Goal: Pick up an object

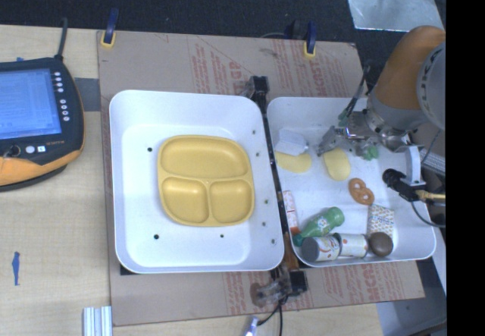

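My gripper (342,139) hangs over the upper middle of the right bin (424,251). Just below it lies a yellow oval piece (337,167), and I see nothing held in it. To its left lie a flat yellow piece (294,163) and a small white object (292,141). A brown pretzel (361,191) sits below and to the right of the gripper. A small green thing (369,151) shows by the wrist, partly hidden.
The right bin's front holds a green bottle (319,222), a white can on its side (333,247), a patterned cup (381,218) and a brown ball (381,245). The left bin (129,251) holds a yellow divided plate (205,179). A tablet (34,118) lies at the far left.
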You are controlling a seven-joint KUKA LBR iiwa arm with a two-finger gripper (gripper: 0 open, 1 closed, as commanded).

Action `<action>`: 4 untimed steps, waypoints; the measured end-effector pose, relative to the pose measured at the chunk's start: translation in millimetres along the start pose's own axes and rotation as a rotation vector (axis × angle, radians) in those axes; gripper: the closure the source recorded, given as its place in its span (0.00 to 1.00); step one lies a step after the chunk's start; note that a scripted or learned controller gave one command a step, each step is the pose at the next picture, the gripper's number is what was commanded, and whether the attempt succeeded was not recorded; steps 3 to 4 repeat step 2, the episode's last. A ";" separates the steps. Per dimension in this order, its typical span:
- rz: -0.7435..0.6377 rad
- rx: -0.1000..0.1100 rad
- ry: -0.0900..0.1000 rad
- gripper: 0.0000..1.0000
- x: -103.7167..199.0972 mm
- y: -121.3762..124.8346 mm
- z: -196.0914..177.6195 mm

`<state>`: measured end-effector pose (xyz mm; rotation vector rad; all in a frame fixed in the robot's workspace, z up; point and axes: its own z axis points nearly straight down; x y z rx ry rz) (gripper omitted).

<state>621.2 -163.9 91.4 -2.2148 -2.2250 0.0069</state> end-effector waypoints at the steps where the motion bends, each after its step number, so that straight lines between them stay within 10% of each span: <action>1: -0.002 0.000 0.000 1.00 -0.6 0.6 -11.1; 2: -0.002 -0.003 0.001 1.00 89.0 -21.0 -101.4; 4: -0.002 -0.003 0.001 1.00 89.0 -21.0 -101.4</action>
